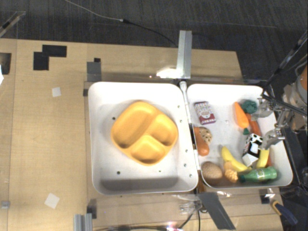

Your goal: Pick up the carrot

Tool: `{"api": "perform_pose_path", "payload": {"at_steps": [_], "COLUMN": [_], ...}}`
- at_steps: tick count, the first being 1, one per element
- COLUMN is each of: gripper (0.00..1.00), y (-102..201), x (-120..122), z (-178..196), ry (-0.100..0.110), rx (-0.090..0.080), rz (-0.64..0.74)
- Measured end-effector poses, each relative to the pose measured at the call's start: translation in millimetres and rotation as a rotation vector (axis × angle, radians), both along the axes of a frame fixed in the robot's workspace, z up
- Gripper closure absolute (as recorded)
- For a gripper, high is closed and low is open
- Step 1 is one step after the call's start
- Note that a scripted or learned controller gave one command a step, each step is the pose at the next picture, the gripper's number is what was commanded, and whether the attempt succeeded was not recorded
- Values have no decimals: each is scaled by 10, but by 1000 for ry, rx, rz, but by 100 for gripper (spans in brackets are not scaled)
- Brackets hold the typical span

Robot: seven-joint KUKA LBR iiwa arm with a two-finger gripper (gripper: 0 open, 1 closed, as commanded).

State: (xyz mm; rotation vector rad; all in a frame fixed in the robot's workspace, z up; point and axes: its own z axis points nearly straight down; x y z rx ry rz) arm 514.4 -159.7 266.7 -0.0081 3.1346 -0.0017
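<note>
1. We see the pincer (273, 125) at the right edge of the right bin (219, 91), hanging over its right wall. We cannot tell how it is set, and we see nothing held in it.

2. The carrot (241, 116) lies in the same bin, just to the camera-left of the pincer and a little farther toward the back wall. It lies at a slant, its green top (250, 106) toward the pincer's back side. A second orange piece (254, 127) sits close beside it, nearer the pincer; we cannot say whether it is another carrot.

3. We judge the step in hand to be the approach: the arm is in over the bin, but the carrot is untouched on the bin floor.

4. Nearer the front wall from the pincer lie a black-and-white toy (252, 146), a banana (233, 159) and a green bottle (259, 175). Well beyond the carrot sit a small red carton (204, 112) and a sausage (203, 147). The yellow divided plate (143, 132) lies in the left bin (103, 129), far off.

5. The next move, as we judge it, calls for shifting toward the carrot, turning to close across its narrow width, and descending clear of the orange piece beside it.
</note>
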Motion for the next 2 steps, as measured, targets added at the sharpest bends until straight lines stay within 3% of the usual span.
{"api": "perform_pose_path", "payload": {"at_steps": [1,2], "gripper": [0,0], "y": [-229,40], "x": [778,962], "z": [-1578,-1779], "ry": [-6,-5], "rx": [-4,-3], "rz": [370,361]}}
